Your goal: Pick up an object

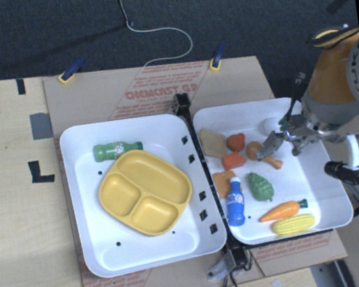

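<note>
Jaws Spread Over the Right Bin

Jaws stand apart over the right-hand shallow white plastic bin, one dark finger reaching left toward a small brown drumstick-shaped toy, the other angled off to the right. Nothing sits between them. The drumstick toy lies just beside the left finger's tip; whether they touch cannot be told.

Left of the drumstick rest two small orange-red rounded toy pieces, one above the other, and beyond them a flat tan slab like a slice of bread against the bin's left wall. Below those lie a small orange-tan wedge and a blue plastic bottle with a white cap, set upright along the wall. A bumpy green vegetable toy sits near the bin's middle. Toward the near edge, an orange plastic carrot with a green top lies just above a yellow corn cob toy.

The grey arm with its orange band comes in from the right, above the bin's far right corner.

In the left-hand white bin, a yellow three-compartment plastic plate lies tilted across the middle, and a green bottle with a white label lies on its side just above it. Both bins rest on a brown cardboard sheet over the pale wooden surface.
</note>
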